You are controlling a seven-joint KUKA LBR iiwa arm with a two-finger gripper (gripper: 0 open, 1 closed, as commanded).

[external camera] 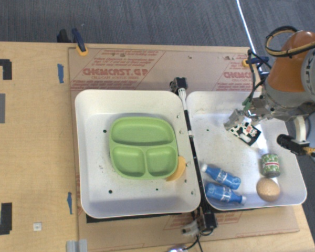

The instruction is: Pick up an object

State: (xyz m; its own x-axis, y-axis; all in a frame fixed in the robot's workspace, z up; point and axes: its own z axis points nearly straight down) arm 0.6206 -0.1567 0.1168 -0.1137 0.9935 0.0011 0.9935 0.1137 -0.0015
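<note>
From the camera view above, the worktop [31,156] carries two shallow white bins side by side. The left white bin [89,140] holds a green plastic divided tray [143,147] with three compartments, and a small yellow banana-shaped piece [177,169] leans against that tray's lower right corner.

The right white bin [210,119] is the busy one. Taking the tray as the landmark, two blue plastic bottles [223,185] lie on their sides just to its right, across the divide between the bins, one above the other and nearly touching. Farther right of the tray sits a small green-and-white patterned can [271,164], and just below that a tan egg-shaped ball [268,189]. Up and to the right of the tray lies a small black-and-white printed card or packet [247,132], tilted.

The grey arm with its orange band [289,56] reaches in from the right, and its claw [240,118] hangs right over the upper left edge of that card. Whether the claw is spread or closed I cannot tell, nor whether it grips anything.
</note>
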